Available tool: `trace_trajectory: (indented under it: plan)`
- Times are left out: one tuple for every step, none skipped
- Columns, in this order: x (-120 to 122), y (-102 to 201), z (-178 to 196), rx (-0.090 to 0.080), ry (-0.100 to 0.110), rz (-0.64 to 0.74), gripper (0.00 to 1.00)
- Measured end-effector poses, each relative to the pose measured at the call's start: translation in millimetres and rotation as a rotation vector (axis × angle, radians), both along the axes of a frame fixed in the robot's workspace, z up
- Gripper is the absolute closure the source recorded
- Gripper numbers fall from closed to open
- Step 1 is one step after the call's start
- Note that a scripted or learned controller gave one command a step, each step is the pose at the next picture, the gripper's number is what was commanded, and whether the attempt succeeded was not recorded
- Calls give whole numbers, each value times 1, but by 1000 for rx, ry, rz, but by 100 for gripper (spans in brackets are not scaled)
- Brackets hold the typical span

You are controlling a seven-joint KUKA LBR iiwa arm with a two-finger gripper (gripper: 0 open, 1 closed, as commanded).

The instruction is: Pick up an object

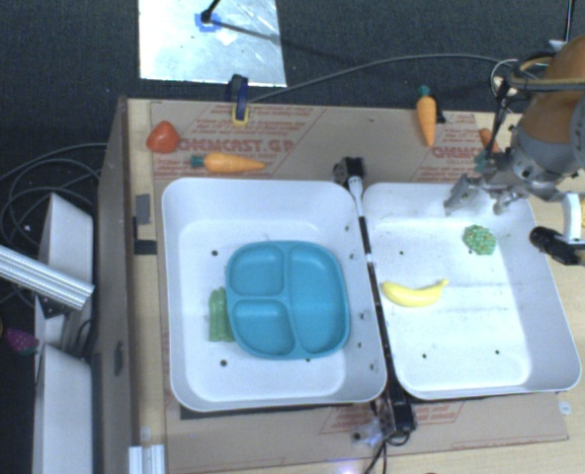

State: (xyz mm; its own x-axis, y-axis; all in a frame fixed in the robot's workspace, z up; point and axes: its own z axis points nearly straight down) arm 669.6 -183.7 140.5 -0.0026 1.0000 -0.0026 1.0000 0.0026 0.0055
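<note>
The hand (482, 194) hovers at the far edge of the right bin (530, 363), fingers spread and holding nothing, with the green broccoli piece (479, 239) just below it, so the clean play is dropping straight down and straddling it before closing

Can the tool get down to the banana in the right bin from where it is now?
Probably yes. The banana lies alone on the floor of the right bin, nothing on or against it. The tool is over the same bin's far edge, with the green broccoli piece off to the side.
</note>
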Motion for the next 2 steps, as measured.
trace_trajectory:
  plan:
    - [-29,-24,-9,1,3,-1,0]
    - [0,-21,-56,4,5,2,0]
